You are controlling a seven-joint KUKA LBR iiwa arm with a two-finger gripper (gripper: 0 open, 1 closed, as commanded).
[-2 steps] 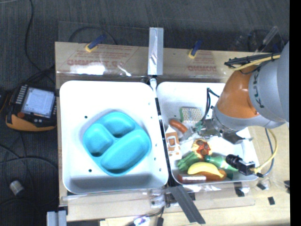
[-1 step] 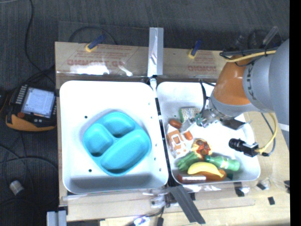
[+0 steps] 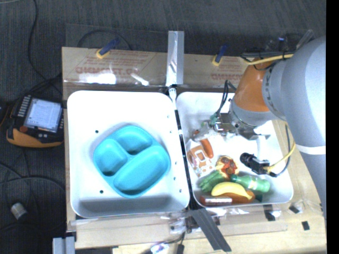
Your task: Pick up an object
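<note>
Heaped toward the near end of the right-hand bin [image 3: 280, 142], toy foods lie within the arm's reach: a banana [image 3: 231, 188], a green bottle [image 3: 253, 182], a hot dog [image 3: 206, 147]. Above them hangs the gripper [image 3: 229, 125], its grip impossible to judge. Alongside, the left bin [image 3: 79, 142] holds a blue divided tray [image 3: 132, 159].

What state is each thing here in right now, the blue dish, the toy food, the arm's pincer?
Blue divided tray: upright in the left bin, nothing in its compartments.
Banana: lying flat at the right bin's front.
Green bottle: on its side, behind the banana.
Hot dog: lying loose, apart from the arm.
Pincer: low over the right bin's back, holding nothing visible.
</note>
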